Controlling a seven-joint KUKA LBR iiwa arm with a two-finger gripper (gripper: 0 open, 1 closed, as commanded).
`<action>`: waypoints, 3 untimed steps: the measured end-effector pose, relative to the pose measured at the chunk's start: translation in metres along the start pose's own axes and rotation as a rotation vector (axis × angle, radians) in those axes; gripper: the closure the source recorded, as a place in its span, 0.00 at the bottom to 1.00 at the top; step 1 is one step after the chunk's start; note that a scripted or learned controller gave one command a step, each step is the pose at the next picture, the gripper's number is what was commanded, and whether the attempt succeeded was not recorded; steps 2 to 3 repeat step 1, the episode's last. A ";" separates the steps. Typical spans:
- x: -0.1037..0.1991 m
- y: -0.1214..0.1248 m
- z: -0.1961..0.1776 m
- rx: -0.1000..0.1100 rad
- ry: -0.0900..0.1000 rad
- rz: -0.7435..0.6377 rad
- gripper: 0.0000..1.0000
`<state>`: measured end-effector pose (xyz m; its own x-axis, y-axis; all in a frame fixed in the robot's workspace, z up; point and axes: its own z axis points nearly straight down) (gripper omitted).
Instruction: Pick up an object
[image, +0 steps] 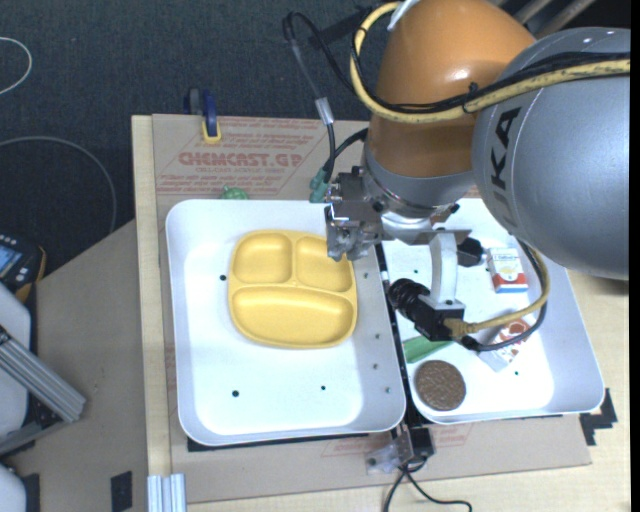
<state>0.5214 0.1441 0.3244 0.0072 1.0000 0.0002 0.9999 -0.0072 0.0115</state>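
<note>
A yellow divided plate (290, 290) lies flat in the left bin (270, 400), toward its back half. My gripper (346, 240) hangs over the plate's back right corner, close to the wall between the two bins. The big grey and orange arm above hides much of it. In the right bin (540, 385) a brown round disc (440, 385) sits near the front left corner, with a green flat piece (424, 349) just behind it. A small white carton (508, 271) lies further back on the right.
A red and white packet (507, 338) lies in the middle of the right bin. A blue clamp (209, 116) grips the brown board behind the bins. A small green item (234, 193) sits just behind the left bin's back rim.
</note>
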 end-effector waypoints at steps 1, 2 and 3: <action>-0.043 -0.011 -0.058 0.007 0.000 -0.005 1.00; -0.043 -0.011 -0.058 0.007 0.000 -0.005 1.00; -0.043 -0.011 -0.058 0.007 0.000 -0.005 1.00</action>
